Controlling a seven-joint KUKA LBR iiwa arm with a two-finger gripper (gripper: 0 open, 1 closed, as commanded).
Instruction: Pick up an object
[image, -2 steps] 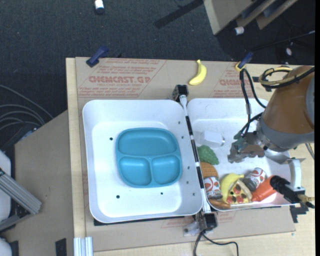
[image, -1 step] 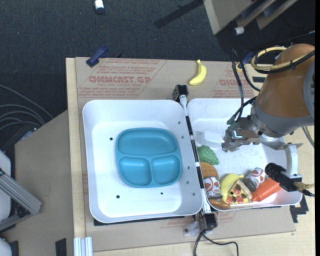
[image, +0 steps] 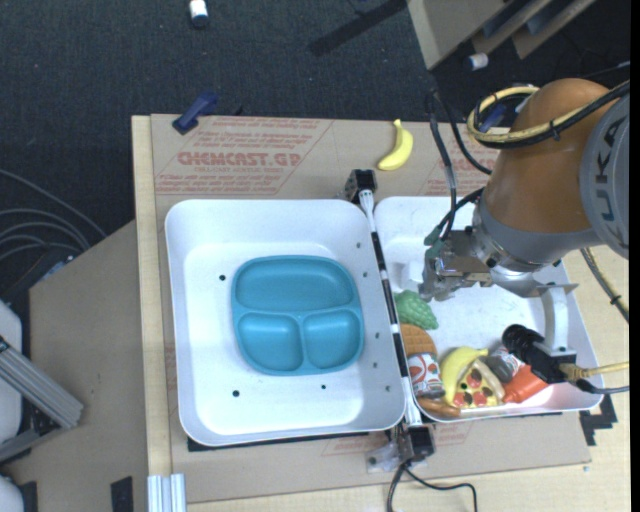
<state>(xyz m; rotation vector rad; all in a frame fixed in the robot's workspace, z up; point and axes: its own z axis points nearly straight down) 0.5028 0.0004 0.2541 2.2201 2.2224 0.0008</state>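
While the blue tray (image: 296, 325) sits alone in the left bin (image: 190, 300), the toys crowd the right bin's (image: 575, 400) near corner. Green leafy toy (image: 416, 309) lies just below the gripper (image: 437, 288); whether it is released or clenched, I cannot tell. Crowding could spoil a grasp.

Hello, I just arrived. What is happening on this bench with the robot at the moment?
A grey arm with an orange band reaches in from the right over the right white bin. Its pincer is low inside that bin, just above a green leafy toy, but nothing is visibly held. A pile of small toys, including a yellow banana-shaped piece, lies along the bin's near edge. The left white bin holds a blue divided plastic plate. Another yellow toy banana lies on the bench behind the bins.
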